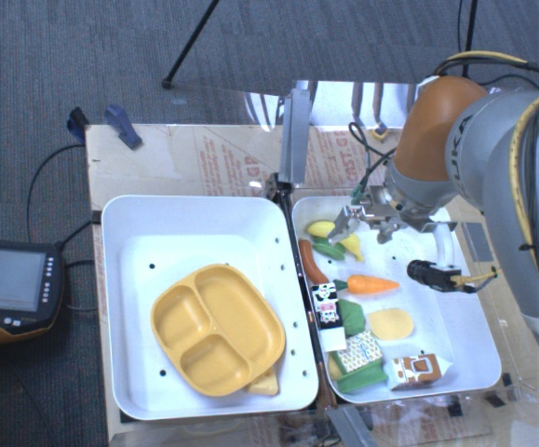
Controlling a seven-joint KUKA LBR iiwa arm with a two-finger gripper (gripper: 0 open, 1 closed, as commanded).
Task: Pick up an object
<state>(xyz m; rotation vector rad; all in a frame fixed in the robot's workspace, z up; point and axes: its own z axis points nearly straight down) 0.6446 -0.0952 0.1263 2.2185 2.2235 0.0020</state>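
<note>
My gripper [366, 223] hangs over the back of the right bin [475, 341], fingers open with bare white floor showing between them. Just to its left lie a yellow banana-like toy [322, 229], a second yellow piece [350, 246] and a green pod [328, 249]. An orange carrot [373, 285] lies just in front of the gripper. Further forward are a yellow disc [391, 323], a black-and-white carton [325, 304], a checkered box [360, 349], green pieces [363, 377] and an orange-and-white carton [416, 369]. A red sausage [311, 261] lies along the bin's left wall.
The left bin [120, 250] holds a yellow divided plate [218, 329] with a pale piece [264, 386] at its front edge. A black cable connector [434, 274] hangs off the arm over the right bin. A control pendant [13, 287] sits left of the bench.
</note>
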